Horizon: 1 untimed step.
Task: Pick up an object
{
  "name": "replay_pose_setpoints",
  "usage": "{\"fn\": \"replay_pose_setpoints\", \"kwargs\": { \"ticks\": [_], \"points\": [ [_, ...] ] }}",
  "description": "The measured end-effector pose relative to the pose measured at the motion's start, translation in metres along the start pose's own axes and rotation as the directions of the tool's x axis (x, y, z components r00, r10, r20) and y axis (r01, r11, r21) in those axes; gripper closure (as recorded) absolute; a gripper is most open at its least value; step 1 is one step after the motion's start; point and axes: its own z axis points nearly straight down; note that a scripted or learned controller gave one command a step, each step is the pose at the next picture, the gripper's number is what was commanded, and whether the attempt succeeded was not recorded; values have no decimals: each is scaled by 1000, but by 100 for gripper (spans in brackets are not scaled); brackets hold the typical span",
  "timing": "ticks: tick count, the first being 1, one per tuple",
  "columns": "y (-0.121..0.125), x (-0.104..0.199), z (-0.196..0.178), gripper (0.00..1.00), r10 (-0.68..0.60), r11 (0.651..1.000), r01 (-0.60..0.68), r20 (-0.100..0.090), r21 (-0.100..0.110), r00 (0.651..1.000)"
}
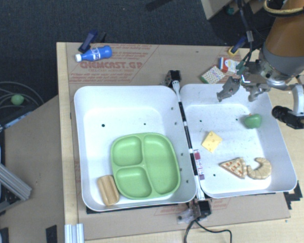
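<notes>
Hovering above the right bin (286, 161) at its 12 o'clock edge, the gripper (239, 91) is being shown with its two fingers spread apart and nothing between them. The arm (286, 39) is being seen at 2 o'clock of the view. Inside the right bin, a green piece (252, 120) is being seen just at 5 o'clock of the gripper, apart from it. A yellow wedge (211, 141) is lying near the bin's middle, and a waffle slice (234, 167) and a croissant (259, 168) are lying side by side at 5 o'clock. In the left bin (86, 135), a green tray (144, 165) is being shown at 5 o'clock, with a bread piece (108, 189) just beside it at 8 o'clock.
</notes>
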Motion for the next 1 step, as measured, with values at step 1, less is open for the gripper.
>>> {"fn": "replay_pose_setpoints", "kwargs": {
  "ticks": [1],
  "points": [
    [-35,32,60,0,-1,1000,1,-1,2,1000]
  ]
}}
